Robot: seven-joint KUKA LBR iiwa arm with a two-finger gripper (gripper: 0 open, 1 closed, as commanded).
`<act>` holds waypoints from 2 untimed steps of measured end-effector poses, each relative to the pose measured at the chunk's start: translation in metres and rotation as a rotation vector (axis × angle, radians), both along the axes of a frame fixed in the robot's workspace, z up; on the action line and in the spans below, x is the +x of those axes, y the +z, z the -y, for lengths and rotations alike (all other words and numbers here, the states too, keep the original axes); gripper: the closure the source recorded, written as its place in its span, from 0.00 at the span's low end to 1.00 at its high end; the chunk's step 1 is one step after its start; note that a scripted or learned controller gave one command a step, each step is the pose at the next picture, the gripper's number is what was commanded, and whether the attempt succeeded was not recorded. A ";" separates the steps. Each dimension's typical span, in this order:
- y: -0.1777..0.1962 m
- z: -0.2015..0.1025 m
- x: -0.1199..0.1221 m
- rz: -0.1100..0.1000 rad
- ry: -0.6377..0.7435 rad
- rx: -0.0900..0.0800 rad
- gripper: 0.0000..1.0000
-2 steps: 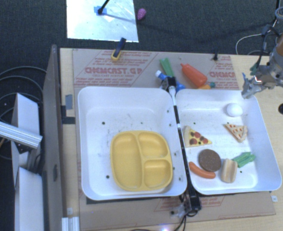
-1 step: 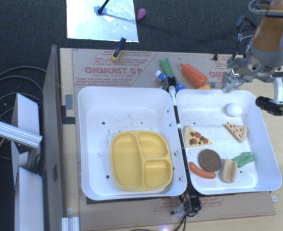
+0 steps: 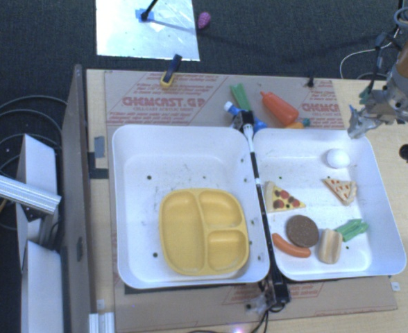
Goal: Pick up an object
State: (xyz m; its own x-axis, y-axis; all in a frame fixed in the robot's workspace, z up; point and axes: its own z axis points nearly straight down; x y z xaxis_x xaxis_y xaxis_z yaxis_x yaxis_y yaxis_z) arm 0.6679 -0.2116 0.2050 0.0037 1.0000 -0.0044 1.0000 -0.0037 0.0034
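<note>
Objects for picking lie in the right bin (image 3: 388,238), one each: nearest me a bun (image 3: 329,246), sausage (image 3: 291,245), brown patty (image 3: 302,230) and green piece (image 3: 351,228); farther, a pizza slice (image 3: 282,198), a wedge (image 3: 341,189), a white ball (image 3: 338,158). At two o'clock hangs the gripper (image 3: 359,125); whether its fingers are parted I cannot tell. I judge the near cluster risky: touching pieces may be nudged aside.

The end effector (image 3: 357,125) hovers beyond the right bin's (image 3: 388,207) far corner, near a white ball (image 3: 338,158).

the bench (image 3: 211,92) carries two white bins (image 3: 190,151), side by side and touching, on brown board.
</note>
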 end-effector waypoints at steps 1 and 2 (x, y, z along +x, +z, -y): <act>0.019 -0.068 0.002 0.001 0.012 0.005 1.00; -0.023 -0.117 0.001 -0.004 0.012 0.006 1.00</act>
